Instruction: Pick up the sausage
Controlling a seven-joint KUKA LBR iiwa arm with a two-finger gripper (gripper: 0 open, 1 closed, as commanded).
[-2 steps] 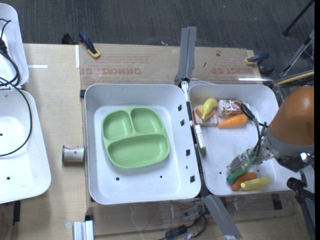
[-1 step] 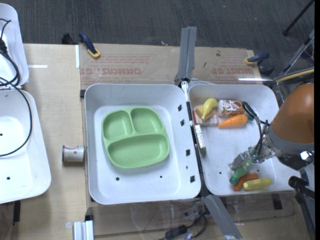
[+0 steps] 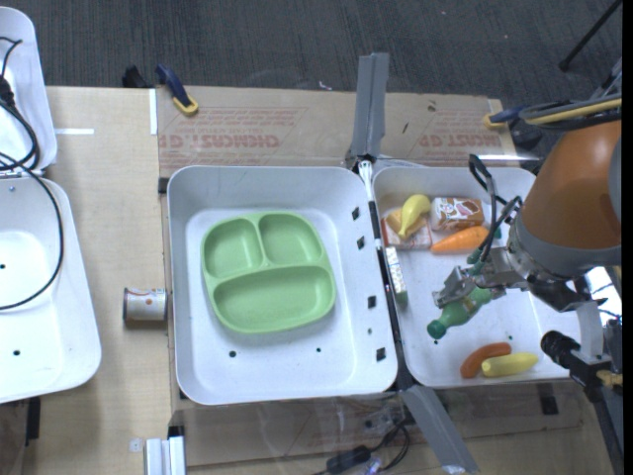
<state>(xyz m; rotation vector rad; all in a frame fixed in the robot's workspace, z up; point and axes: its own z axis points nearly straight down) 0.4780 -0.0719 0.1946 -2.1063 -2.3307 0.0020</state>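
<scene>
Nearest, the sausage [image 3: 483, 357] lies in the right bin [image 3: 420, 364], long axis running left-down to right-up, touching a yellow pepper [image 3: 510, 364]. Just above it, the gripper [image 3: 457, 293] has its fingers clamped on a green bottle [image 3: 457, 312]; whether it truly holds is unclear. Left of the sausage, the left bin [image 3: 188, 265] carries a green divided plate [image 3: 267, 270].

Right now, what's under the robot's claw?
Under the gripper lies a green bottle on the right bin floor. The bottle's top end is covered by it. The sausage lies apart, beside a yellow toy.
</scene>
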